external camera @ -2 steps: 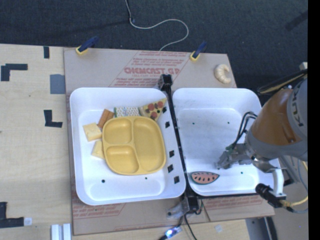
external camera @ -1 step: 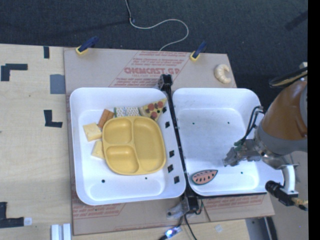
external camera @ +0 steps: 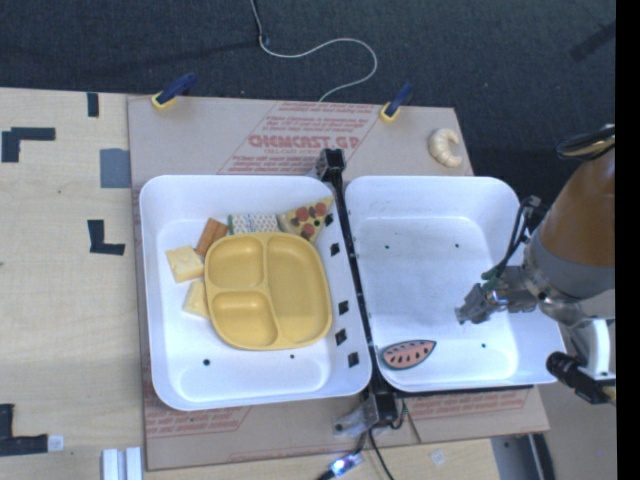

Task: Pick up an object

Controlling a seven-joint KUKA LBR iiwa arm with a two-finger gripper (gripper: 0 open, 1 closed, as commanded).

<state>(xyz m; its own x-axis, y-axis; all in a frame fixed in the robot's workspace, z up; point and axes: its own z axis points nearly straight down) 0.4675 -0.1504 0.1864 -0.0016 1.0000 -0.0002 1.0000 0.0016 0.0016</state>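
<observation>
Right now, nearest the camera: watermelon slice toy (external camera: 408, 353) lies flat on the floor of the right bin (external camera: 430, 196), close to its front wall and toward the divider (external camera: 345, 268) between bins. Gripper (external camera: 474, 308) hangs over the right half of that same bin, up and to the right of the slice, well apart from it. Can't tell how far the fingers are spread, they're too small and dark; nothing visible between them. Arm (external camera: 585, 228) comes in from the right edge.

Left bin (external camera: 165, 208): yellow compartment plate (external camera: 268, 290) sits mid-bin, with cracker-like pieces (external camera: 186, 264) touching its left edge and a pizza-slice toy (external camera: 308, 216) at its far rim.

Further back, a croissant-like piece (external camera: 446, 147) rests on the cardboard (external camera: 300, 138) outside the bins. Two clamps (external camera: 172, 91) pin the cardboard's far edge.
</observation>
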